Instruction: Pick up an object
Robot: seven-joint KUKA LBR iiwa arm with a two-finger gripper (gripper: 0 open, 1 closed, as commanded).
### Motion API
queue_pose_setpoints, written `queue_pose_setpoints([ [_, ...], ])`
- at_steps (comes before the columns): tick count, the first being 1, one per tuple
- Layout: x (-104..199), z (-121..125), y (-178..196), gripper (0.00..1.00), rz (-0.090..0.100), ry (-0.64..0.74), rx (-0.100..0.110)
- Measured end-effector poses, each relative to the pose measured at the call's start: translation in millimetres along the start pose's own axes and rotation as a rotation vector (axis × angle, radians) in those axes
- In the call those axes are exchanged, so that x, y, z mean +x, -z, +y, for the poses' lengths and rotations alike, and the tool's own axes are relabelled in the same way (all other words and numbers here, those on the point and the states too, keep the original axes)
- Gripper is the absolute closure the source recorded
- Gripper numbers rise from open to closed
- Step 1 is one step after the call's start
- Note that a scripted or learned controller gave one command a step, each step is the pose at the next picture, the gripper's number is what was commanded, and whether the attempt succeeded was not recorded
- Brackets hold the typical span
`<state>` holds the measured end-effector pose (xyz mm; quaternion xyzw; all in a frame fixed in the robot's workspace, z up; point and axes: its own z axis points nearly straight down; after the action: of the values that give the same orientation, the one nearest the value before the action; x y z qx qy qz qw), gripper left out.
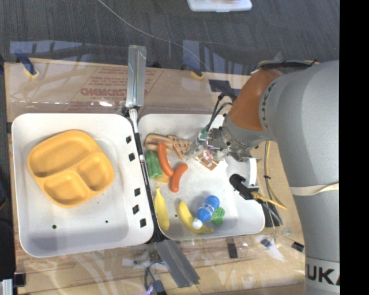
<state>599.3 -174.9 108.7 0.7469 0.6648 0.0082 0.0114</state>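
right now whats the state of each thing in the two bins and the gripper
yellow divided tray: flat in left bin, upright
gripper: low over right bin's upper part
two orange sausages: lying loose
green piece: lying beside divider
two bananas: lying near front wall
blue bottle: on its side

Gripper [209, 148] fingers too small and cluttered to read, right bin's [190, 122] far-right wall behind it hidden under the arm [288, 115], white tray [219, 4] far above cut by top edge
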Motion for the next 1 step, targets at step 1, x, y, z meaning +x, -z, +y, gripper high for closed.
queue_pose_setpoints([
  [1,-17.7,35.9,-1.1,0.0,0.003,0.019,0.001],
])
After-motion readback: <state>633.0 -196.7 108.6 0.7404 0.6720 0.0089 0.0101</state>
